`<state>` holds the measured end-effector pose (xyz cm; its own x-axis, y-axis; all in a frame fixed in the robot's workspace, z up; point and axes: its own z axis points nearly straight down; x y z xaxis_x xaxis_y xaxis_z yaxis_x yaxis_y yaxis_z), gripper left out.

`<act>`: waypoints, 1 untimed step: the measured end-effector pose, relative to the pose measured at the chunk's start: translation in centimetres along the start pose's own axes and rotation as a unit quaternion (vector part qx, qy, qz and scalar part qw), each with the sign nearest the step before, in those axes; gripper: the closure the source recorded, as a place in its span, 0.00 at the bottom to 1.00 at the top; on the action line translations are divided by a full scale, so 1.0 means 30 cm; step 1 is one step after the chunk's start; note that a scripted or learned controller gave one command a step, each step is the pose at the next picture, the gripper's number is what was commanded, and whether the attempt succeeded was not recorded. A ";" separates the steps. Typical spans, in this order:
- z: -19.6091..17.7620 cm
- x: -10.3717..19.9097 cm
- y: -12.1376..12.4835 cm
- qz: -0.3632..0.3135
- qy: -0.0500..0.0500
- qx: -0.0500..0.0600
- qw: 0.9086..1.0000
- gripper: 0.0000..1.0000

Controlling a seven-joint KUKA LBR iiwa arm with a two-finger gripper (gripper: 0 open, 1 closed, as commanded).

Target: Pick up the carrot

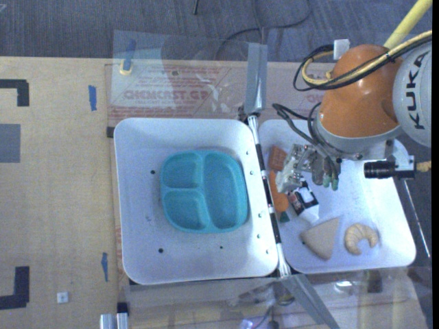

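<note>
My pincer hangs low in the right bin; I cannot tell how it is set. The carrot lies just left of it, tight against the bin wall. A brown piece and a black-and-white item crowd close, so I might strike the wall or grab the wrong thing.

Robotics lab — KUKA arm, taped cardboard bench, loose cables — grey carpet.
</note>
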<state>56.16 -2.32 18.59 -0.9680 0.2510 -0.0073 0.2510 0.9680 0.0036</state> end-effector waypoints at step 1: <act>-0.002 -0.208 0.146 -0.222 -0.001 -0.001 0.975 1.00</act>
<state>63.30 0.36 18.71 -0.9813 -0.1923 -0.0104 -0.1924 0.9813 0.0018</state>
